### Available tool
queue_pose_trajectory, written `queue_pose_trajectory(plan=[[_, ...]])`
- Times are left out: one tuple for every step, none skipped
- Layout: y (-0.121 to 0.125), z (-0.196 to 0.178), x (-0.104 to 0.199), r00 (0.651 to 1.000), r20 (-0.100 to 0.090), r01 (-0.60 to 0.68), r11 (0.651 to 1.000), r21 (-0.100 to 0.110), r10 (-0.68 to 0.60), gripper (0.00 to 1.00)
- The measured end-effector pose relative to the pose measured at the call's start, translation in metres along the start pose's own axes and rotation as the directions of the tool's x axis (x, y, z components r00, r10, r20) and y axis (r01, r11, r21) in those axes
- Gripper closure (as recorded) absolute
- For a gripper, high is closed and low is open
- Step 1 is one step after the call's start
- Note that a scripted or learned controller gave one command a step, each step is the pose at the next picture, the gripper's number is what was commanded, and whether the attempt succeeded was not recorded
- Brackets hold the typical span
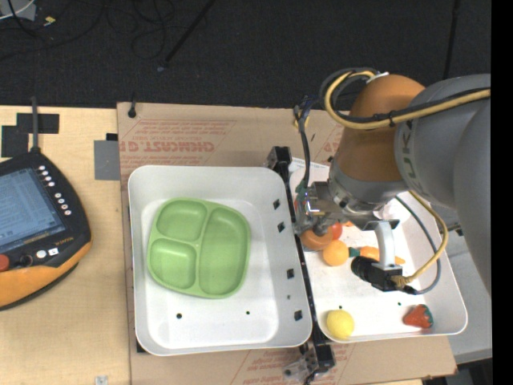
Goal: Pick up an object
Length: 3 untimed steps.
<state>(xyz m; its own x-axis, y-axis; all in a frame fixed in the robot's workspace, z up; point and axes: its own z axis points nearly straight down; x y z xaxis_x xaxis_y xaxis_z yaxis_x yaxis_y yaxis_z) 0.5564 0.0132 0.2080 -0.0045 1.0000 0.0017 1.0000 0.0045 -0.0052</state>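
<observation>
The desk (80, 311) carried 2 shallow white bins side by side on a sheet of brown cardboard (200, 135), whose red printing lay upside down and could not be read with certainty. The grey arm (449, 151) reached in from the right, its orange band (377, 135) above the wrist, and hung over the upper left part of the right bin (449, 311). The left bin (264, 311) held a green divided plate (199, 247) with 3 compartments, lying flat near the bin's middle. On the desk's left edge sat a control pendant (32, 223) with an orange rim and a lit screen whose text was too small to read.

The gripper (321, 223) pointed down by the right bin's left wall, and whether it was spread or closed could not be told, since the wrist hid it. Just below and right of it lay an orange ball-like fruit (336, 253); a reddish-orange object (319, 235) lay at the gripper, partly covered. A yellow lemon-like fruit (340, 323) rested near the bin's front left corner, well apart from the gripper. A red strawberry-like piece (417, 317) lay toward the front right corner.
</observation>
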Motion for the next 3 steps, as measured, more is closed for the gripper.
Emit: queue_pose_trajectory(plan=[[0.014,-0.015,0.039,1.000,0.001,-0.001,1.000,-0.001,0.001,1.00],[0.037,-0.025,0.075,1.000,0.001,-0.002,1.000,-0.002,0.002,1.00],[0.037,-0.019,0.065,1.000,0.003,-0.004,1.000,0.001,0.004,1.00]])
